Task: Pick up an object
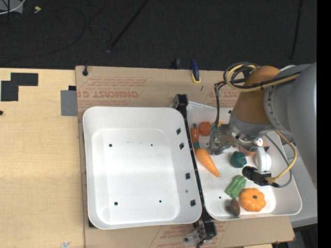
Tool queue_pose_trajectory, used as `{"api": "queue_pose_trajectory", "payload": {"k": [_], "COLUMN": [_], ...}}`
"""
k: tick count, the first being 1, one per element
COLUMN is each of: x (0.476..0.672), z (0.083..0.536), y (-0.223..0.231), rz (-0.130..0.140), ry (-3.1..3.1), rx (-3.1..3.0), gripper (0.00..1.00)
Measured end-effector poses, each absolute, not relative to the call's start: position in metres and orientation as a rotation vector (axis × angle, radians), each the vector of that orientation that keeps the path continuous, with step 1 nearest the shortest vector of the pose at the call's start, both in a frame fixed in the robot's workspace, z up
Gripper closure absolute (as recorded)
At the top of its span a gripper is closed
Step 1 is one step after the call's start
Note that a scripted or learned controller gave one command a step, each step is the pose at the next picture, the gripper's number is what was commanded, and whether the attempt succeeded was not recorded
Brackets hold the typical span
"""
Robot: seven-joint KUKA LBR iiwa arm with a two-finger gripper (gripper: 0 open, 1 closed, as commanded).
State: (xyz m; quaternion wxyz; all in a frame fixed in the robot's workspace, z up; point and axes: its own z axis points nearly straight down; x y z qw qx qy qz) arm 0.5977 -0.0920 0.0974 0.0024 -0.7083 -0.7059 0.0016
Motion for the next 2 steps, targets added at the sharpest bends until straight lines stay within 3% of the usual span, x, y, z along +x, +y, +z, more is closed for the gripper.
{"api": "queue_pose_trajectory", "payload": {"k": [1, 2], "x": [0.645, 0.645], "z": [0.24, 0.387], "y": [-0.066, -0.074], "rz": [-0.014, -0.014], "ry": [-2.234, -2.232], "rx": [-2.224, -2.229], "gripper": [1.0, 1.0]}}
